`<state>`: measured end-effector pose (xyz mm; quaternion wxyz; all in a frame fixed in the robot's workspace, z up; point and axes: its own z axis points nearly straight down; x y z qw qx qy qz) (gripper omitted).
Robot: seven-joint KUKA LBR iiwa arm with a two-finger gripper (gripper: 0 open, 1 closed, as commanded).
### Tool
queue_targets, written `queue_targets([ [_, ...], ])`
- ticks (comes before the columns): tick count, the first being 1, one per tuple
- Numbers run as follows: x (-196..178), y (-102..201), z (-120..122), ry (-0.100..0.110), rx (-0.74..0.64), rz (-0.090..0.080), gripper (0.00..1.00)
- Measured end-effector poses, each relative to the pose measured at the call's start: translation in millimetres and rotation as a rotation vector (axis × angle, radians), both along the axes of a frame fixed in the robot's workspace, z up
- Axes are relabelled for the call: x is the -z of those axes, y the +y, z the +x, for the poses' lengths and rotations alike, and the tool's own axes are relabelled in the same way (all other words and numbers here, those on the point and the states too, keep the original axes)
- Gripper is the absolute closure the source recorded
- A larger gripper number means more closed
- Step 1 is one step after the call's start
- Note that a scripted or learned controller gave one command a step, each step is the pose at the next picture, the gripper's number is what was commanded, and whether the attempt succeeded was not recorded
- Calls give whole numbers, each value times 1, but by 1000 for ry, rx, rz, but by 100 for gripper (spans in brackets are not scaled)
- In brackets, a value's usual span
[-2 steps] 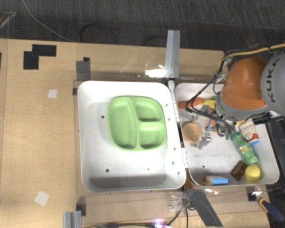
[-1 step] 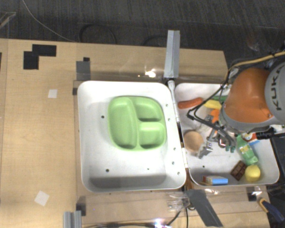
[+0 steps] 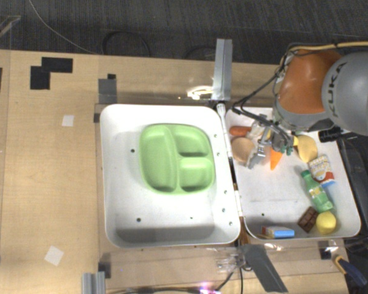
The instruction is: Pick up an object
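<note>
At your bench, two white bins sit side by side; the left bin [image 3: 116,225] carries a green divided tray [image 3: 175,158] lying flat near its centre, while the right bin [image 3: 276,195] holds the clutter you are picking from; the grey arm [image 3: 349,97], orange band [image 3: 303,81] above its wrist, reaches in from 3 o'clock and hangs over that bin's 11 o'clock corner; its gripper [image 3: 260,153] points down toward 7 o'clock, the metal fingers [image 3: 255,159] low over the bin floor — whether they stand apart or together you cannot tell from this angle, and nothing is seen caught between them; just beside the gripper at 9 o'clock lies a tan rounded object [image 3: 242,149], touching or nearly touching the fingers; a red-orange piece [image 3: 239,130] lies at the tan object's 12 o'clock, against the bin's far wall; an orange carrot-like piece [image 3: 275,159] sits just at the gripper's 3 o'clock; a pale yellow object [image 3: 306,147] lies further toward 3 o'clock; a green bottle [image 3: 316,192] with a white and red label end stretches along the bin's right side; at the bin's 5 o'clock corner — a yellow lemon-like ball [image 3: 326,222] beside a brown block [image 3: 307,218]; a small blue-and-orange item [image 3: 279,232] lies along the near wall at 6 o'clock.
</note>
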<state>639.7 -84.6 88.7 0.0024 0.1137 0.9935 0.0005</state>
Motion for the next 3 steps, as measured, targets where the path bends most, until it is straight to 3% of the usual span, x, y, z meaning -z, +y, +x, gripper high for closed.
queue_targets([
  [1,-1,2,-42,-9,17,-1,0],
  [3,-1,3,-40,-9,-174,-2,0],
])
